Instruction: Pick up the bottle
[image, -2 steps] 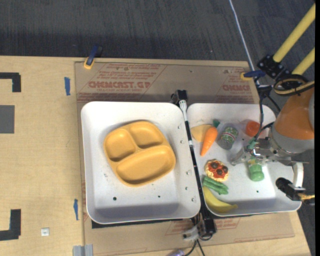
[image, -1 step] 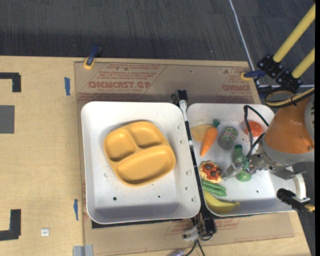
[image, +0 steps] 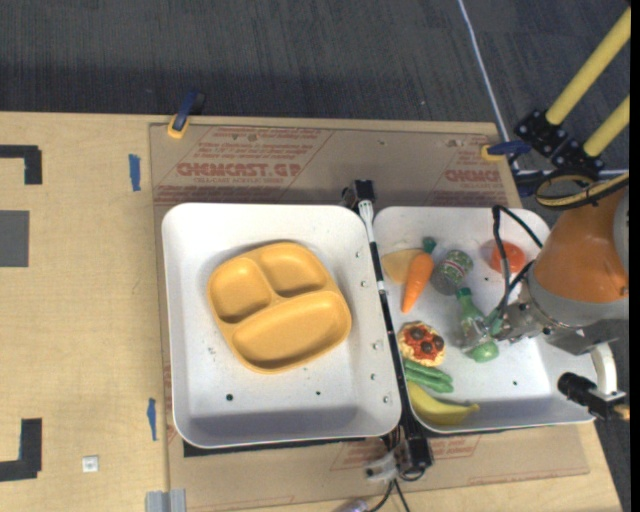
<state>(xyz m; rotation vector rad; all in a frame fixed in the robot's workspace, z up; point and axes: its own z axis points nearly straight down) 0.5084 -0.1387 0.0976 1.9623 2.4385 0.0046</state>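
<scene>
- Green translucent plastic is what the bottle (image: 471, 322) appears to be made of: a small, slim thing lying in the right bin (image: 520, 395), its neck pointing up-view and its rounded base toward the near rim.
- At the bottle's right side sits the gripper (image: 497, 327), reaching in from the right below the arm's orange band (image: 588, 255). It touches or nearly touches the bottle, but whether the fingers are spread or closed cannot be told.
- Smooth, curved plastic lying flat would likely roll or skid if the fingers meet it off-centre, so a glancing close is the main risk.
- Crowding is a second risk: a pizza toy (image: 423, 342) lies just left of the bottle, a grey-green round can (image: 452, 267) just above its neck, and green pea pods (image: 430, 377) and a banana (image: 440, 405) near its base. A finger could catch one of these instead.
- An orange carrot (image: 416, 279), tapered with a green top, lies near the bins' divider.
- Glossy white and shallow, the left bin (image: 195, 330) carries a yellow compartment plate (image: 279, 304), matte with three rounded wells.
- Brown cardboard (image: 300, 160) with red print underlies both bins.
</scene>
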